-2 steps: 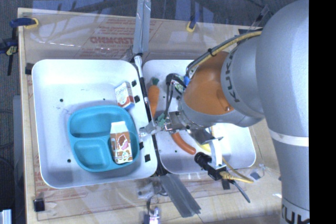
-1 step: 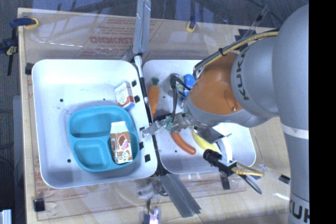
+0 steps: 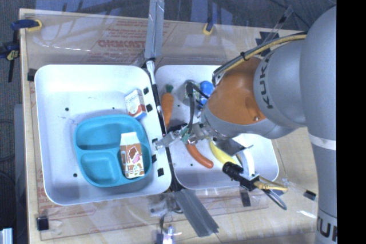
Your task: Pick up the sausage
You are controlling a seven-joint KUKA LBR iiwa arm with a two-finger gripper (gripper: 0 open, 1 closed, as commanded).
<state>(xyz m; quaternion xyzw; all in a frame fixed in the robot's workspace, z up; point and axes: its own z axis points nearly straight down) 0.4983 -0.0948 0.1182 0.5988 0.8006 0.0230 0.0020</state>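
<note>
Bins sit side by side on the bench: the left bin (image 3: 51, 123) bears a blue divided tray (image 3: 94, 148) with a small carton (image 3: 131, 155) on it and another carton (image 3: 135, 103) just beyond. The right bin (image 3: 269, 166) lies under the grey-and-orange arm (image 3: 257, 94). The gripper (image 3: 186, 133) hangs near that bin's left wall, its opening impossible to tell, just above the sausage (image 3: 200, 156), which lies between a carrot (image 3: 167, 107) and a banana (image 3: 220, 152).
</note>
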